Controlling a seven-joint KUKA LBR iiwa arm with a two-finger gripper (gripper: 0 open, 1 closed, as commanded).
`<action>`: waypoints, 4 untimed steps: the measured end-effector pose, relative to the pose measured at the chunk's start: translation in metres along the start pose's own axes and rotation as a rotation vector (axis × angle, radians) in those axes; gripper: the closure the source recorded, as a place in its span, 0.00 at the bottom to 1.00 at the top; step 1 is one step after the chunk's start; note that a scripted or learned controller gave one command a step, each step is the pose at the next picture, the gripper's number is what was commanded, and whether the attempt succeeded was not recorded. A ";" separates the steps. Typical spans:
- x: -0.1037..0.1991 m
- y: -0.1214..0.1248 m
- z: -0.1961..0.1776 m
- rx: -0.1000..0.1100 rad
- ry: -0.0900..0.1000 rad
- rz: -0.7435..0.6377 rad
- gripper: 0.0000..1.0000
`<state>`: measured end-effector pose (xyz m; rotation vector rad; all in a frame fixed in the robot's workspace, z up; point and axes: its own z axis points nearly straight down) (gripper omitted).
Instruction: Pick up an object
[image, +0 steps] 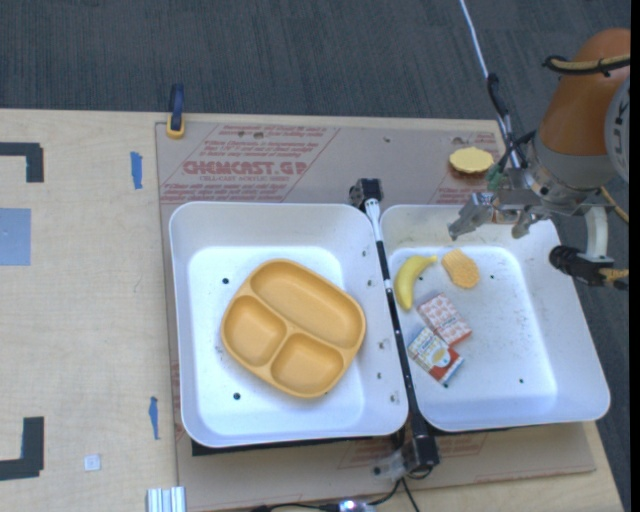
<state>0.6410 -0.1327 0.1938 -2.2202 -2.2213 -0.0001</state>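
Note:
In the right bin (560, 370) lie a yellow banana (409, 278), a round orange-yellow cookie-like piece (461, 268) and two small printed packets (439, 337), all in its left half. My gripper (492, 221) hangs over the bin's far edge, above and to the right of the round piece. Its two fingers are spread apart with nothing between them. The left bin (200, 300) holds a yellow three-compartment plate (292, 328).
A yellow round object (471, 161) lies on the cardboard behind the right bin, close to the gripper. The arm's orange band (590, 90) and grey wrist fill the top right corner. A black divider clamp (368, 192) sits between the bins.

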 end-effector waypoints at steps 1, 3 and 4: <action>0.013 0.000 0.098 0.003 0.000 0.000 0.00; 0.036 -0.037 0.095 -0.013 -0.010 0.005 1.00; 0.088 -0.095 0.009 -0.001 0.000 -0.001 1.00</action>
